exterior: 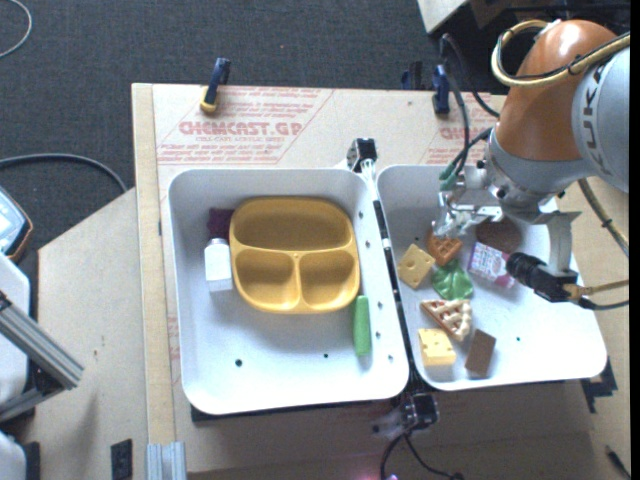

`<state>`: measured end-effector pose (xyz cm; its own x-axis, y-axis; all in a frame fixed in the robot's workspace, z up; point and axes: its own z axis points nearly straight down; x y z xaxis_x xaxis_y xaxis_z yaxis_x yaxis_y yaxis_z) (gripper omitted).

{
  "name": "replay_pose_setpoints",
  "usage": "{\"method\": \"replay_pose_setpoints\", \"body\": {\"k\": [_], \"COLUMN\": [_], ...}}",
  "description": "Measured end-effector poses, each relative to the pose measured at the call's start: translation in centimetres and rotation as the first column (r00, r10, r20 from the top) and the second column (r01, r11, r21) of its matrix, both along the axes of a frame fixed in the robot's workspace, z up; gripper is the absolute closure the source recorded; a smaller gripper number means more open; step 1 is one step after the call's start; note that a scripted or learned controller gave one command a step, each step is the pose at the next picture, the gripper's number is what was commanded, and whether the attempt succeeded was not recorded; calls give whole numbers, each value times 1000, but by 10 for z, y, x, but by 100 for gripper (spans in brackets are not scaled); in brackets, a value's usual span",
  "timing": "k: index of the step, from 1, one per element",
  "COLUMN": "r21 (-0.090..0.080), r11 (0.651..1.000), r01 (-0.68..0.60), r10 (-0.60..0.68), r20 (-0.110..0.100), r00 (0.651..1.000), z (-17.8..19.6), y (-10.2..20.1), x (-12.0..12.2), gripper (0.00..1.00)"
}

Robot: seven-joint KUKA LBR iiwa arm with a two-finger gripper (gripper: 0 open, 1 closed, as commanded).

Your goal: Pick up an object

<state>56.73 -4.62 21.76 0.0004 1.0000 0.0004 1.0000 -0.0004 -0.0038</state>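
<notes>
Hovering claw [455, 218] low over orange piece [445, 247] in right bin [560, 353]; finger state unclear. Centre over piece, avoid cheese wedge [415, 265] beside, descend straight.

Single fixed camera above bench [250, 118], looking down at a slant; both white bins [190, 298] in frame, arm [560, 98] entering from right.

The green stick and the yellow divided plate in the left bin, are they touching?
Apart. The camera view shows a strip of white bin floor between the green stick and the yellow divided plate.
</notes>
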Motion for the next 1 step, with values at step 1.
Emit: {"method": "replay_pose_setpoints", "body": {"k": [1], "r21": [-2], "r11": [1000], "r01": [0], "r10": [0], "r20": [8], "r00": [1000], "z": [16], "y": [-11], "x": [7], "gripper": [100]}}
